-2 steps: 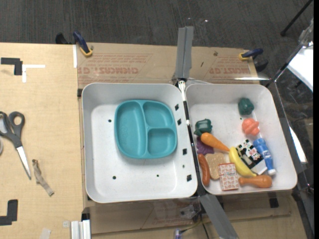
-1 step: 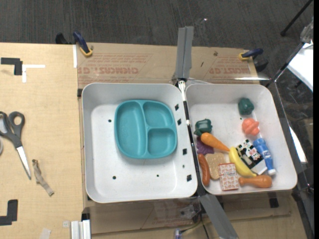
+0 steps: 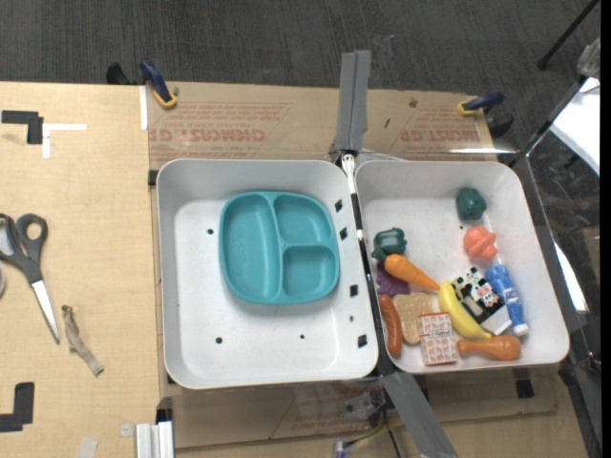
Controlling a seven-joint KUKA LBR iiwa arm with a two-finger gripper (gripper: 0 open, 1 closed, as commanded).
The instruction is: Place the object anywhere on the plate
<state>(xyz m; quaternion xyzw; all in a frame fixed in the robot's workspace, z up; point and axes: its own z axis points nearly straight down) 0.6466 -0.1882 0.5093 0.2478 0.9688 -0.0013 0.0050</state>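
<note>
One teal plate (image 3: 280, 248) is sitting in the left bin (image 3: 181, 284); about ten toy foods (image 3: 449, 299) are crowding the right bin (image 3: 425, 191); gripper state: cannot tell.

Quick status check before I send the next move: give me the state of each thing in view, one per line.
Plate: flat in the left bin, its three compartments bare.
Carrot: lying in the right bin, on the toy pile.
Banana: lying beside the carrot.
Hot dog: lying along the right bin's left wall.
Teal toy: apart from the pile, near the far wall.
Scissors: on the bench, closed.
</note>
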